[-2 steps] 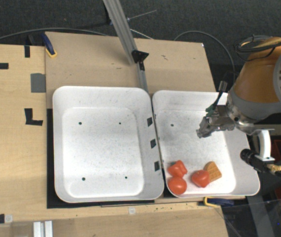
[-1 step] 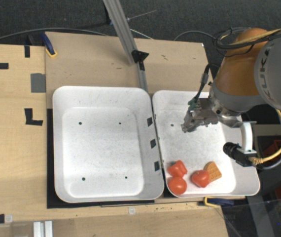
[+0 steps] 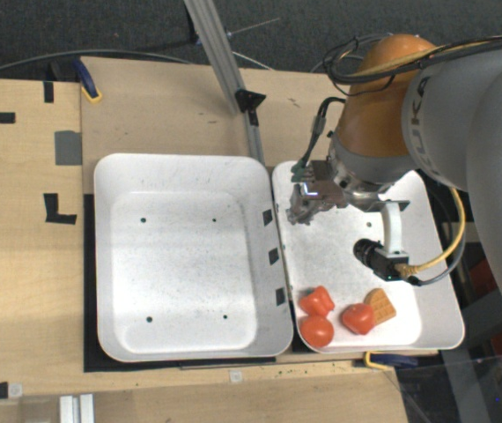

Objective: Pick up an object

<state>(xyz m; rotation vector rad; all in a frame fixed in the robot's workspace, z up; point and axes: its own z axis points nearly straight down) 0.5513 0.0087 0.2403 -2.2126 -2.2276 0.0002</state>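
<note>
Over the upper left part of the right-hand bin [image 3: 436, 236], close to the wall it shares with its neighbour, we see the gripper [image 3: 304, 208] hanging from the grey arm [image 3: 462, 104] and its orange band [image 3: 383, 86]. We cannot tell how far its fingers are spread: they appear as a small dark metal cluster seen from above, and no gap between them is plain to us. We see nothing caught between them.

Well apart from the fingers, toward the near edge of the same bin, lie the objects we could pick. Two red tomato-like pieces sit nearest the dividing wall: one red piece [image 3: 317, 301] and, just beside it toward the rim, a rounder red piece [image 3: 317, 330]. Farther from the wall lies a third red piece [image 3: 358, 318], touching a tan cracker-like block [image 3: 380, 305].

Between the fingers and those objects the bin floor is bare white. Beside the gripper, on the side away from the wall, a black cylindrical fitting [image 3: 376, 258] with a yellow cable [image 3: 440, 258] hangs from the wrist. On the far side of the dividing wall sits the left-hand bin [image 3: 180, 254].
</note>
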